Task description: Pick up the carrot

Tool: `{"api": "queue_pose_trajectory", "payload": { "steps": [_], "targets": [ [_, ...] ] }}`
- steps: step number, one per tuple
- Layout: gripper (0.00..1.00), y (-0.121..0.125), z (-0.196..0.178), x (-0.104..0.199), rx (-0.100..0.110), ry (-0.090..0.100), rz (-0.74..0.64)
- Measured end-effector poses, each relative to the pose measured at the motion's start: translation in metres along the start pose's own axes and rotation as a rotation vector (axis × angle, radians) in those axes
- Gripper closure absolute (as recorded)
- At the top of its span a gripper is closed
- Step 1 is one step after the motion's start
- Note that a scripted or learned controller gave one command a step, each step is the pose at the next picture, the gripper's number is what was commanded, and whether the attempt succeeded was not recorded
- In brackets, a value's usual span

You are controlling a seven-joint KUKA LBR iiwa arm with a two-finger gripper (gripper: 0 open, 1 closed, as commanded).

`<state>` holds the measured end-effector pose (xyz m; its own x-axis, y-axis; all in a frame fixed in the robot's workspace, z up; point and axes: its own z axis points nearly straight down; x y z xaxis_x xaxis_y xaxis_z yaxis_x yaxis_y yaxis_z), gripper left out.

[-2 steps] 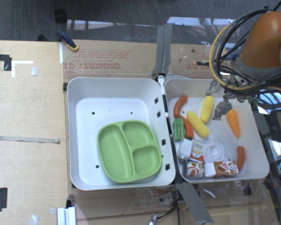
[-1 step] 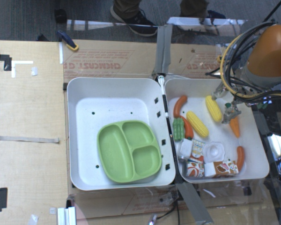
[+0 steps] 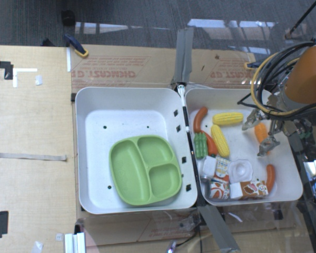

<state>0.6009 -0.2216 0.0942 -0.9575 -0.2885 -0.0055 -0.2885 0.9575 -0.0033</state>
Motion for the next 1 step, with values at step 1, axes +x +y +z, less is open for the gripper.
{"api": "queue_pose_trajectory", "payload": {
  "steps": [1],
  "targets": [
    [1.0,-0.0007,-0.0114,-0.0022,0.005,-0.007,-0.001]
  ]
}}
